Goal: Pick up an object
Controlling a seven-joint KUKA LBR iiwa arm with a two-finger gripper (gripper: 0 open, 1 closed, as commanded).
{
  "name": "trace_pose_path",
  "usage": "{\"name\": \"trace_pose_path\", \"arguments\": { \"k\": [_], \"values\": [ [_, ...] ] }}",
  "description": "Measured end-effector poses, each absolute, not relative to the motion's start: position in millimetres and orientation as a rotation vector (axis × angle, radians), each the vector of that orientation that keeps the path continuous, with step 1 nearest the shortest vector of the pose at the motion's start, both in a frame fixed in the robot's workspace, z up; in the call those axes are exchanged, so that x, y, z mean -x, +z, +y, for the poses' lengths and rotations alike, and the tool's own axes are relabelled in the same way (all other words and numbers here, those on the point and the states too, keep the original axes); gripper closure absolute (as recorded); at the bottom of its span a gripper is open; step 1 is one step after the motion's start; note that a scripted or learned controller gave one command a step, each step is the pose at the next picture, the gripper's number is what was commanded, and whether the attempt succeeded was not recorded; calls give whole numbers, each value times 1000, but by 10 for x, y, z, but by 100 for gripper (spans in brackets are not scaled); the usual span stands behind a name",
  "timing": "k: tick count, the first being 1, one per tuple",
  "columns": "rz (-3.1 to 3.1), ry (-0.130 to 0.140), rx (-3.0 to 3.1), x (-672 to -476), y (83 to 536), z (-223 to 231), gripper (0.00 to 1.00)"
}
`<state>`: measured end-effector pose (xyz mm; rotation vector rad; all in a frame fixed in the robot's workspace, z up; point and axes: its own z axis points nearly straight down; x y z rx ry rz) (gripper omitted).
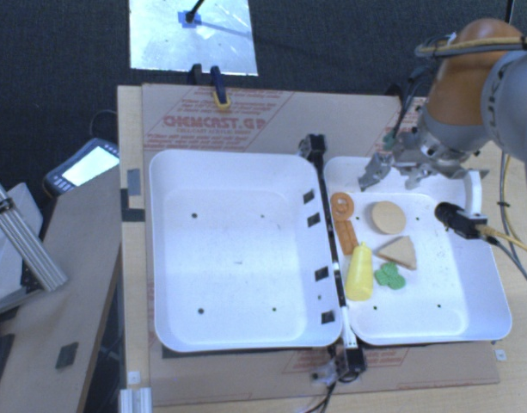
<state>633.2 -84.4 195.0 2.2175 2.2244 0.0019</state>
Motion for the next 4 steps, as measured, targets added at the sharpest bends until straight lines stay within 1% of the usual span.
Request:
{"name": "trace_pose_path", "arguments": {
  "k": [1,2,3,4],
  "values": [
    [2214,-8,-2231,-5702,1625,-1717,0],
    [2222,3,-2216,-5754,1756,-1657,100],
    [2233,11,-2205,-5362,2646,-718,100],
    [2234,12,-2204,-5159,3164,211,100]
  ]
}}
